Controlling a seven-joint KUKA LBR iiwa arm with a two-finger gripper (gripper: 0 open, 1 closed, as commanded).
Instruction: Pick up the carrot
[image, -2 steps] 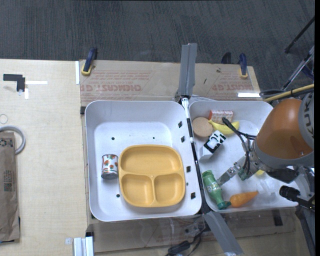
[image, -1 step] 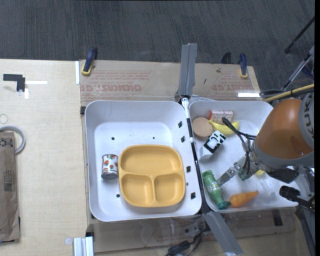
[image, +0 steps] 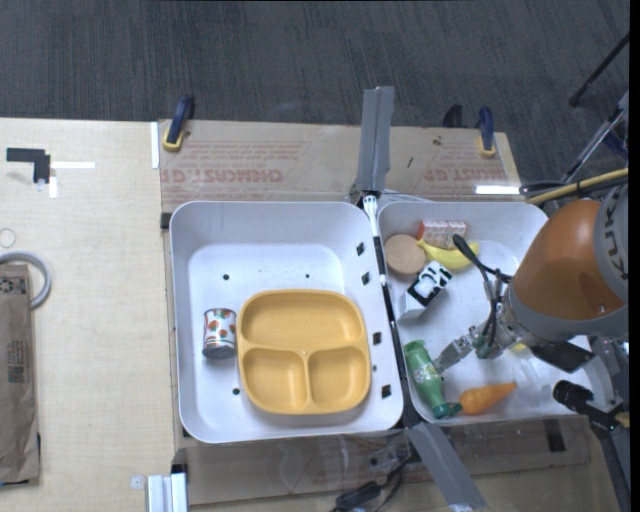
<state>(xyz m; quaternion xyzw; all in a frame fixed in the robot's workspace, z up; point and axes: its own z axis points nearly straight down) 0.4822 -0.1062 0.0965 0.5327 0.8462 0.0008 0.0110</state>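
The carrot (image: 488, 397) is a small orange piece with a green tip. It lies near the front edge of the right bin (image: 520, 213), pointing right and slightly up. My gripper (image: 465, 348) hangs just above and to the left of it, between the carrot and a green bottle (image: 424, 377). Nothing shows in its grasp. The grey arm with its orange band (image: 568, 262) covers the right side of this bin.
The right bin also holds a banana (image: 447, 254), a tan round disc (image: 405, 254), a black-and-white object (image: 430, 285) and a pink packet (image: 443, 230). In the left bin (image: 200, 240) are a yellow divided plate (image: 303, 352) and a small can (image: 219, 332).
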